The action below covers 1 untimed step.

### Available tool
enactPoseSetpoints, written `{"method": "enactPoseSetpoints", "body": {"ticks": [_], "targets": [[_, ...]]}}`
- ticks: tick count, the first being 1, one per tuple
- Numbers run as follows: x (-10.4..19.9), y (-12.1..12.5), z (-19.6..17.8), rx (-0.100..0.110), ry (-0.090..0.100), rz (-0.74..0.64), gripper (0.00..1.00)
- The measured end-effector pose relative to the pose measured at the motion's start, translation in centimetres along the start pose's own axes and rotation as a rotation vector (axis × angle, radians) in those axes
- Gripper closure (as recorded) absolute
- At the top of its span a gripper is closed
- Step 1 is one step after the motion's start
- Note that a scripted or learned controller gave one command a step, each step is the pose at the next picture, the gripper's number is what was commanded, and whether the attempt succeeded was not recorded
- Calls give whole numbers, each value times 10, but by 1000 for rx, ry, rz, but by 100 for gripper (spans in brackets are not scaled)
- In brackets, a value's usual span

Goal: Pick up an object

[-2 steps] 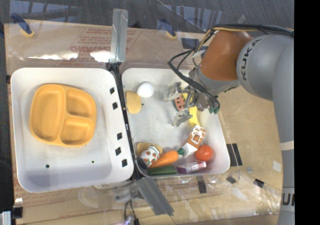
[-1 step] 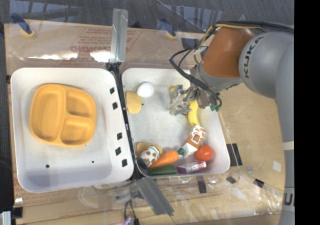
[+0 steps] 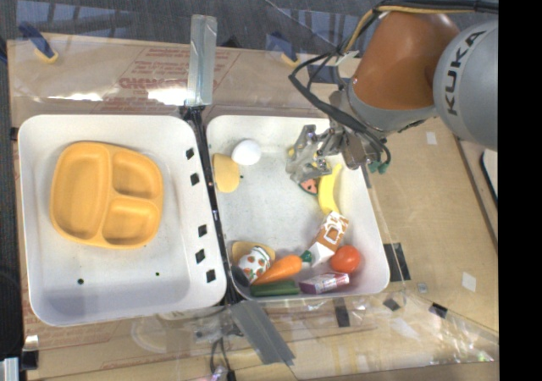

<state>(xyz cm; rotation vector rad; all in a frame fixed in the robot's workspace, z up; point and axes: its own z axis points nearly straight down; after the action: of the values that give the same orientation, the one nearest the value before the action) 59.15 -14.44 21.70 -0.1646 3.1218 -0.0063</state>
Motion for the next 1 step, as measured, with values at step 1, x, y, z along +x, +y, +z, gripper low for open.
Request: {"method": "enactPoseSetpoints", "body": {"ticks": [1], "targets": [[-3, -36, -46, -4, 8, -438, 100]]}}
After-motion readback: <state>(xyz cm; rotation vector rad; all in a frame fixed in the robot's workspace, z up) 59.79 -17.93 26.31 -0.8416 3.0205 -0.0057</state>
